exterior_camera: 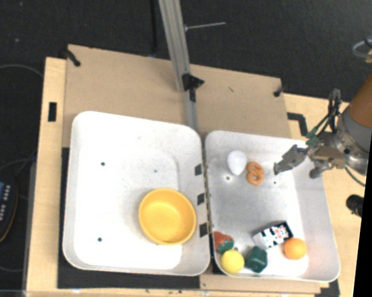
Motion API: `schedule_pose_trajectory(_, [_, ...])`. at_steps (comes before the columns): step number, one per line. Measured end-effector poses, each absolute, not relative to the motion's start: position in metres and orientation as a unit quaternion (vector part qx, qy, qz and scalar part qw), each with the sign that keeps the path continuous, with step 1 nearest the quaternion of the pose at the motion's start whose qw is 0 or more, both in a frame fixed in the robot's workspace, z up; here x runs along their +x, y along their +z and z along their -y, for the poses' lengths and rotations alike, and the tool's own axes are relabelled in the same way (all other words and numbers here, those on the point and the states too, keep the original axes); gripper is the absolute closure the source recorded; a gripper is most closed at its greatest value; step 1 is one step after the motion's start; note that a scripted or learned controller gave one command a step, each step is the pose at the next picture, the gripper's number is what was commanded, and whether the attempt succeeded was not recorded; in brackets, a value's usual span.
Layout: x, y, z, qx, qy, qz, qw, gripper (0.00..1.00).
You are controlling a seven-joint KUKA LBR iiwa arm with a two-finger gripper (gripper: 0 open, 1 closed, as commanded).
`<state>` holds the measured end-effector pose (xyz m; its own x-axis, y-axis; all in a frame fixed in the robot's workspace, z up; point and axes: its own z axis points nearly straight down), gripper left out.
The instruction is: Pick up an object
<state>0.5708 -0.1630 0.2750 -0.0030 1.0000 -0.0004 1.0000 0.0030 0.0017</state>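
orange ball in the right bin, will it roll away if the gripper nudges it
Probably. The orange ball looks round and smooth, so a nudge would likely send it rolling. The black-and-white box touching its left side may block it that way. It sits near the right bin wall, which should stop it quickly.

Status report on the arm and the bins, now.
Gripper above right bin's far right corner, fingers apart, nothing between them. Nearest items: pretzel, white egg. Yellow bowl in left bin. Nothing in the way.

a flat tan wooden bench (133,84) carries two shallow white plastic bins, left (105,148) and right (312,214), side by side.
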Motion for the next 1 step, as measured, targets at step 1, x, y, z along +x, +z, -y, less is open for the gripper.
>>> schedule_pose_trajectory(1, [0.5708, 0.2751, 0.163, 0.706, 0.0007, -0.708, 0.001, 0.0])
